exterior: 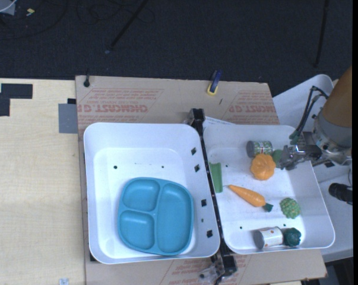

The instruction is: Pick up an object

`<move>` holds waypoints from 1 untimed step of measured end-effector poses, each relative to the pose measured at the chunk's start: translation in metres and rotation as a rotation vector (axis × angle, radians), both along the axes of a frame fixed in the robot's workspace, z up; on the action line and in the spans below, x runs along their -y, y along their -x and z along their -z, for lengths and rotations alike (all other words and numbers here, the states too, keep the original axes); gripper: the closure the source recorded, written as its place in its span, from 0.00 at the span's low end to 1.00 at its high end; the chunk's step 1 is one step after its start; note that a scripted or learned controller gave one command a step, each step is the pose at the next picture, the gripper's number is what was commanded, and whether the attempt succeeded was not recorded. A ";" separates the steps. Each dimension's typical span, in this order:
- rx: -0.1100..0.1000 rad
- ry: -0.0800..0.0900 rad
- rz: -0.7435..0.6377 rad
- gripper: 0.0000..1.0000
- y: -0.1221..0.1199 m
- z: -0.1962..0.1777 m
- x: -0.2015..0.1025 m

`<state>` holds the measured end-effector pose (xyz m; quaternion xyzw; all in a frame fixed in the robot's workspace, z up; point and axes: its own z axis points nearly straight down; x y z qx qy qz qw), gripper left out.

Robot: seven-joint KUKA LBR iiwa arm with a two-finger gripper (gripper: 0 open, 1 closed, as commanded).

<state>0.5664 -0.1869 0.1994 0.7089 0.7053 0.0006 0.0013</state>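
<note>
The right bin (309, 189) holds several toy foods: an orange fruit (262, 167), a small can (259, 148) just behind it, a carrot (248, 195), a green broccoli piece (290, 207), a grey can lying on its side (269, 237) with a dark green item (292, 237) beside it, and a green strip (216, 177) against the left wall. My gripper (292, 154) hangs at the bin's right rim, just right of the orange fruit. Nothing shows between its fingers.
The left bin (101, 159) holds a blue sectioned plate (155, 216). A black divider clip (197, 119) joins the two bins at the back. A blue and yellow clamp (214, 83) sits on the cardboard's far edge. The arm comes in from the right.
</note>
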 end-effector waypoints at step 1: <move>-0.001 -0.001 -0.004 1.00 0.000 -0.030 0.001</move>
